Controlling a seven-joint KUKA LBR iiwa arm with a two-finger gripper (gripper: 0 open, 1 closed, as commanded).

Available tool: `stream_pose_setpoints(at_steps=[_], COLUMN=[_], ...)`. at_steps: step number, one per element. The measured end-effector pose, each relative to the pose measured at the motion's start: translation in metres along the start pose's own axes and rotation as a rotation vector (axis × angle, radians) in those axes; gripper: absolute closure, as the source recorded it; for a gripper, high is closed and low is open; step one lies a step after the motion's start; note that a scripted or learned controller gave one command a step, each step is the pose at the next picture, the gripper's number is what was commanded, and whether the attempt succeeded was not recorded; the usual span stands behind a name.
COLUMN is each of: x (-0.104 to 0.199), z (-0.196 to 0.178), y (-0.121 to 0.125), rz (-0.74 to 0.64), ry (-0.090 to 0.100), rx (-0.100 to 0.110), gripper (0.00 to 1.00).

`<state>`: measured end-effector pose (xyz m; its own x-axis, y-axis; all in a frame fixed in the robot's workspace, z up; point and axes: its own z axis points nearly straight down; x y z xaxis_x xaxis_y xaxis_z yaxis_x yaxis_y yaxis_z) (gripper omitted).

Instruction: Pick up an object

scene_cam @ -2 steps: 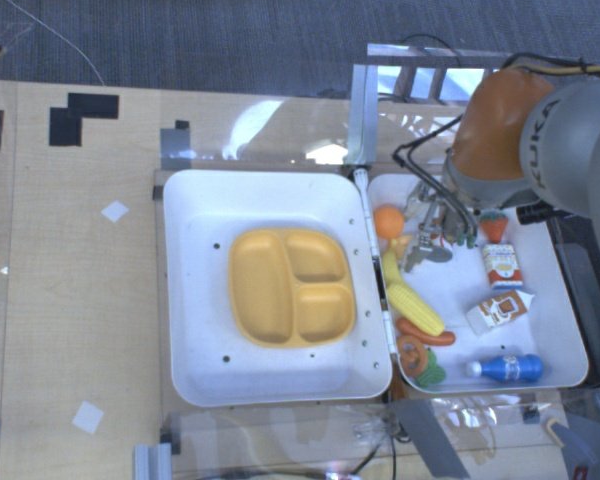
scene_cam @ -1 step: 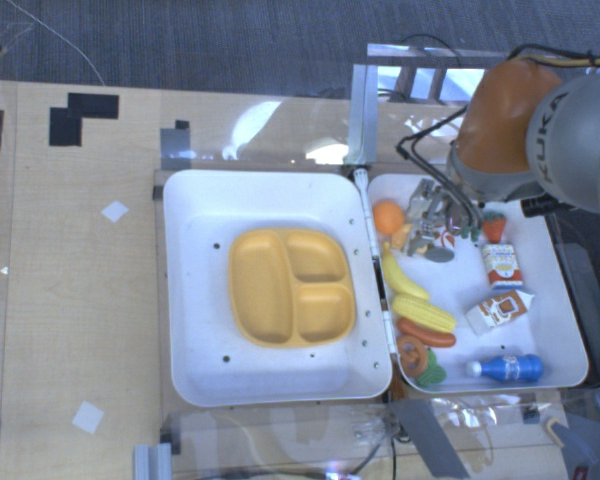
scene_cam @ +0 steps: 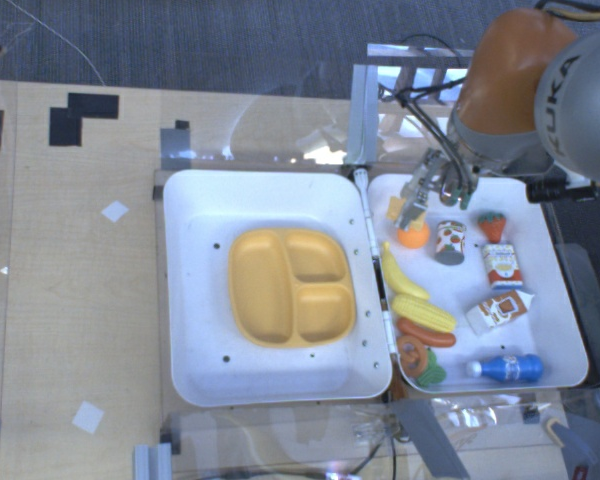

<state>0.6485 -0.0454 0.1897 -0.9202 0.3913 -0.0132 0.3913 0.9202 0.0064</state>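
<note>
Evidently, a miss is the main risk: the left bin (scene_cam: 190, 298) carries just a yellow divided plate (scene_cam: 290, 286), while in the right bin (scene_cam: 560, 313) the toys are crowded, so the banana (scene_cam: 400, 276) or small can (scene_cam: 450, 241) could be knocked aside. The orange toy fruit (scene_cam: 413, 233) is seen directly under the tool (scene_cam: 417, 206), apparently touching; how far the tool is open cannot be told, nor whether anything is held

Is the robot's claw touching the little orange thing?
Cannot tell. In the camera view the gripper sits right over the small orange fruit in the right bin, so they overlap, but the slanted view doesn't show whether there's contact or a gap.
</note>
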Motion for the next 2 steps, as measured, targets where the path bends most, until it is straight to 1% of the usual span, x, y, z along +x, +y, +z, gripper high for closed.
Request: stream_pose_setpoints(at_steps=[1, 2], x=[-0.012, 0.007], z=[0.002, 0.065], y=[0.007, -0.057], rz=[-0.151, 0.303], ry=[0.002, 0.008], rx=[0.001, 0.006], gripper=[1.00, 1.00])
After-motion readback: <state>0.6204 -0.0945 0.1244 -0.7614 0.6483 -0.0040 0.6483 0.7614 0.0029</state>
